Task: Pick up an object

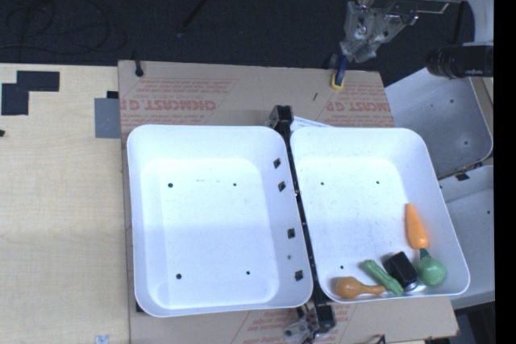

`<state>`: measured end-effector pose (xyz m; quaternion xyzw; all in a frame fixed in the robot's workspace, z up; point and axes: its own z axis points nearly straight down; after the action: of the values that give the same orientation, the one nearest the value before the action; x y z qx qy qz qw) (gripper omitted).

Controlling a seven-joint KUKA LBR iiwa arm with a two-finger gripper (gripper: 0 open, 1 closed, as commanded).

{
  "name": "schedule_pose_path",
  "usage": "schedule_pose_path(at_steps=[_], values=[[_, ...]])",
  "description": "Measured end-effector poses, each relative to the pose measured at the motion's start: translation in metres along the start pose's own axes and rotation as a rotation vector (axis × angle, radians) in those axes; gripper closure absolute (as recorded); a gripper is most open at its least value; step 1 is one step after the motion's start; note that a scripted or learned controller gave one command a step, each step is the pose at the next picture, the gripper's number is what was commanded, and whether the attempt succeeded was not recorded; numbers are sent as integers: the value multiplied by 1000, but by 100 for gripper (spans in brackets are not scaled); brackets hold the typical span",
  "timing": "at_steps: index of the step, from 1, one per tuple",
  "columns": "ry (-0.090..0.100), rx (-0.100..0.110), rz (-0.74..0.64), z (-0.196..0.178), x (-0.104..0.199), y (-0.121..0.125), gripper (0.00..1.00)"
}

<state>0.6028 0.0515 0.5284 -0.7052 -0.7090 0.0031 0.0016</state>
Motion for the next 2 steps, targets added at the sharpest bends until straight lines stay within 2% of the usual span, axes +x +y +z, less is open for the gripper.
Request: schedule_pose_path(at_steps=[1,2], values=[[2,-4,1,-9,45,34,100],[2,-3,-1,-9,101,42,100]])
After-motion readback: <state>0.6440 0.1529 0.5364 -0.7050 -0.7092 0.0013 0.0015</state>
